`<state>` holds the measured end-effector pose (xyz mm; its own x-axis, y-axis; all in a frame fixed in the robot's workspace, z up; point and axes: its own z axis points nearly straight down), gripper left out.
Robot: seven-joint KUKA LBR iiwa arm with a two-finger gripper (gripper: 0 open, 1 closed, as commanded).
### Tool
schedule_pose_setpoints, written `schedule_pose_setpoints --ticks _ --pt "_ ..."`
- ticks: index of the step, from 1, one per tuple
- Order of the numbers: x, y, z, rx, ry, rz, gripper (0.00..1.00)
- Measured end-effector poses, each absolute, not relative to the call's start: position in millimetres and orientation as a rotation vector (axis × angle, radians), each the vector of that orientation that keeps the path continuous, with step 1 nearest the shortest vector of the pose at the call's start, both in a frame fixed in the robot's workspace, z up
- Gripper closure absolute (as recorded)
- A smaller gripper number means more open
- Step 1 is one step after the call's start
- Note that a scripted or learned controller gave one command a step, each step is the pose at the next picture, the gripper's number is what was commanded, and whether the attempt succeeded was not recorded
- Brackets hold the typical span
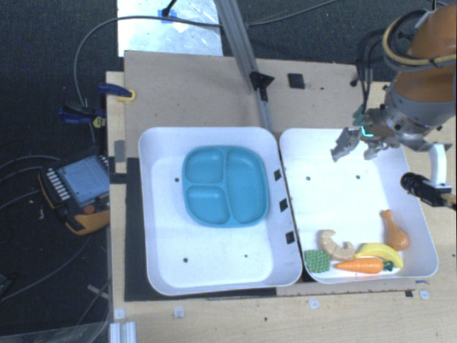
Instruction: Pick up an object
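From above, my gripper (355, 147) hangs over the far part of the right bin (335, 191), close to its back edge. Its two fingers (343, 146) stand apart with nothing between them, so it is open and holds nothing. My arm reaches in from the right, grey with the orange band (428, 38) above the wrist.

The things to pick up lie well apart from my gripper, bunched in the near corner of the right bin. A carrot (360, 266) lies along the near wall, with a banana (382, 253) just behind it and touching it. A beige piece of toy food (334, 244) sits to the left of the banana, and a small green knobbly piece (318, 261) lies beside it at the bin's near left corner. An orange drumstick (394, 230) lies tilted near the right wall, just behind the banana.

The left bin (164, 263) holds a blue divided plate (226, 186), lying flat in its far half, with three compartments.
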<state>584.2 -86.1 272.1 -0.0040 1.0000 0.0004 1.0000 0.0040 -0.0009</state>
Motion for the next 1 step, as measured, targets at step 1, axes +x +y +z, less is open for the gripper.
schedule_pose_setpoints --ticks 1 --pt "584.9 -86.2 273.5 -2.218 -2.227 -0.003 0.0"
